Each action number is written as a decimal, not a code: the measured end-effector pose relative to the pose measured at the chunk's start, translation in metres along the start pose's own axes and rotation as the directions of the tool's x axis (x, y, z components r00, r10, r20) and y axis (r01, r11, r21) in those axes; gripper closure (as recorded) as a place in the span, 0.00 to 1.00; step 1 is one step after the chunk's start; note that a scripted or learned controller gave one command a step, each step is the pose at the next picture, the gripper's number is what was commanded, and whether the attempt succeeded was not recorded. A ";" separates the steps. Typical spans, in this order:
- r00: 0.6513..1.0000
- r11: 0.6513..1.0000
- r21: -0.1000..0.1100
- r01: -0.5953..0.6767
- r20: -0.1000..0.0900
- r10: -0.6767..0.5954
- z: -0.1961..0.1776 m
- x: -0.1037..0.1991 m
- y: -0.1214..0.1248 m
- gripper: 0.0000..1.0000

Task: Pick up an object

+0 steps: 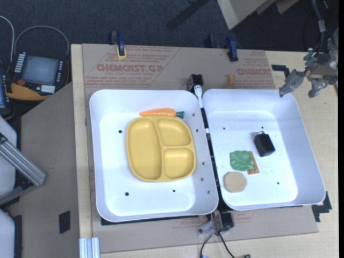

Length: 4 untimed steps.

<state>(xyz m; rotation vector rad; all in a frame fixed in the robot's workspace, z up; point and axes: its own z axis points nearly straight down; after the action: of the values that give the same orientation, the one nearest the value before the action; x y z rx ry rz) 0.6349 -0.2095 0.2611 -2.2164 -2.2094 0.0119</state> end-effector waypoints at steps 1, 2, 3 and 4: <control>1.000 1.000 -0.013 0.004 0.003 -0.004 -0.008 0.001 0.002 0.00; 1.000 1.000 -0.009 0.003 0.002 -0.003 0.034 0.001 0.001 0.00; 1.000 1.000 -0.008 0.003 0.002 -0.003 0.080 -0.005 0.003 0.00; 1.000 1.000 -0.008 0.005 0.001 -0.005 0.135 0.003 0.009 0.00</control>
<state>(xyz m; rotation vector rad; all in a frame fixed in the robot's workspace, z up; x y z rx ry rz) 0.6424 -0.2056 0.1262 -2.2158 -2.2194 0.0045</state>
